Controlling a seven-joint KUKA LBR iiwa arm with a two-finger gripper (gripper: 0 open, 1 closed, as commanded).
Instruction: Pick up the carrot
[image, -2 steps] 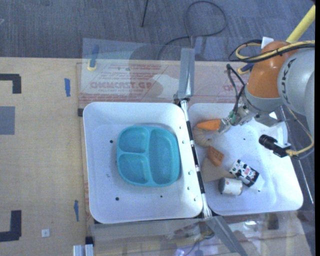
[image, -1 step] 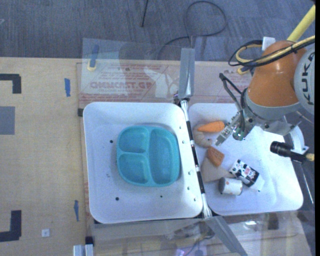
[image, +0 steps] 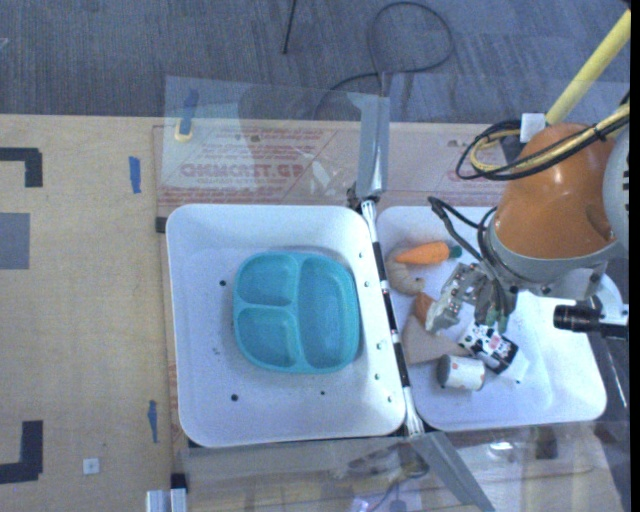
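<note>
- The carrot lies on its side in the right bin, close to that bin's upper-left corner, long axis running roughly nine to three o'clock, orange body toward nine and a greenish tip toward three.
- A pale, rounded item sits just beside the carrot at its six o'clock; the two look close to touching, but I cannot tell whether they do.
- The gripper hangs below the orange wrist, at about five o'clock from the carrot and near it, over a clutter of small things: a white cup on its side, a small black-and-white piece and a tan flat piece.
- The metal fingers seem to stand slightly apart with nothing clearly between them; the carrot lies outside them, untouched.
- The step in hand reads as the approach. To do it well, the gripper should shift toward eleven o'clock until centred over the carrot's thick middle.
- The fingers should close across the narrow width, along the twelve-to-six line, not along its length.
- The six o'clock finger must drop between carrot and pale item, or it may pinch both.
- The left bin holds a blue divided plate, well apart from the work.
</note>
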